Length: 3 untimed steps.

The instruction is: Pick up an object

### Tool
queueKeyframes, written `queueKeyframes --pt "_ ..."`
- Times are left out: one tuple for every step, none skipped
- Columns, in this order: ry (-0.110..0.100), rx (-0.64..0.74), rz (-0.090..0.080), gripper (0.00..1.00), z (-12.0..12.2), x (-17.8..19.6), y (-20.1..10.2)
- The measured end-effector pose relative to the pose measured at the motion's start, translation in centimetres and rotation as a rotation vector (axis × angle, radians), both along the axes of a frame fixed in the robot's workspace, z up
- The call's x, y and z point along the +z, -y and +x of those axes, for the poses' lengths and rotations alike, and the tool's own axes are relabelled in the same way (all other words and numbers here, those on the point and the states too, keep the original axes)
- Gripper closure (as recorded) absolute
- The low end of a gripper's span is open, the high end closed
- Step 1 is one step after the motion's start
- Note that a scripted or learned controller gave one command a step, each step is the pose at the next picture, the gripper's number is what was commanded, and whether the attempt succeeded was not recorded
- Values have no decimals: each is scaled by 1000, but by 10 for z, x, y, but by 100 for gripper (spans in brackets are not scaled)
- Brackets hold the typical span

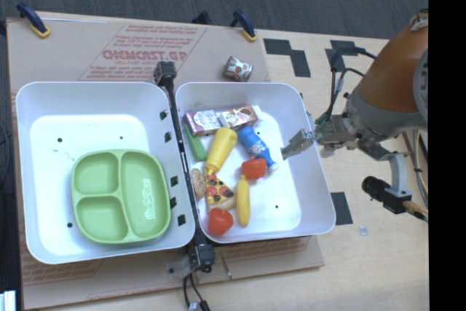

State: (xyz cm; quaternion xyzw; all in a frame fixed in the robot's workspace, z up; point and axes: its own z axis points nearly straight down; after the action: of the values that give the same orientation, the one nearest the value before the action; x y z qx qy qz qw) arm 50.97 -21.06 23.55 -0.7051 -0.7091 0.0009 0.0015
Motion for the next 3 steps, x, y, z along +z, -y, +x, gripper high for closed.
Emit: queueKeyframes --pt "14 -2 -3 0 32 -113 2" --pt "13 2 -4 100 32 -102 2" --pt "13 2 -4 0 32 -102 2"
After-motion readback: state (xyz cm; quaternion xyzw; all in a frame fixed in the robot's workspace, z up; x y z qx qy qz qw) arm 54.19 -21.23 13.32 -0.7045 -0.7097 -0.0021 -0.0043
